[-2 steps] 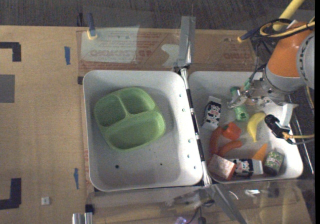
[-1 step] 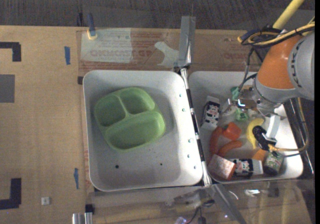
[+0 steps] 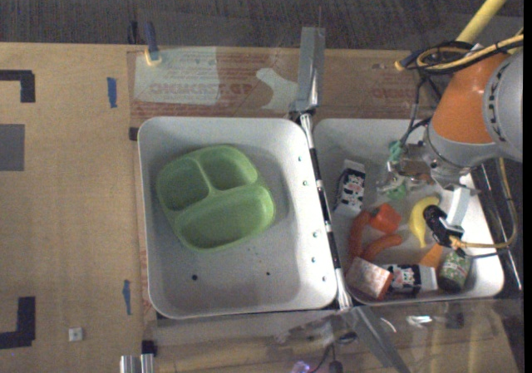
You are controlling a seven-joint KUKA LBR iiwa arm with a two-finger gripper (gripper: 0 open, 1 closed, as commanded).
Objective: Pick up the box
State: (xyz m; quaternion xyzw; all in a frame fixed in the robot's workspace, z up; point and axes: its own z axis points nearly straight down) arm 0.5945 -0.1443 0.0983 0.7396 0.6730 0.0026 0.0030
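A small white carton box with black cow print (image 3: 351, 186) stands in the right bin (image 3: 366, 137), near its left wall. A second such carton (image 3: 405, 278) lies at the bin's front beside a pinkish box (image 3: 368, 277). The arm's orange band (image 3: 465, 110) hangs over the bin's right side. My gripper (image 3: 405, 174) hovers low over the middle of the right bin, a short way right of the upright carton. No box shows between its parts.
A green divided plate (image 3: 216, 195) lies in the left bin (image 3: 166, 280). The right bin also holds orange pieces (image 3: 381, 222), a yellow banana (image 3: 422, 220) and a dark jar (image 3: 453, 270). A metal divider (image 3: 309, 80) runs between the bins.
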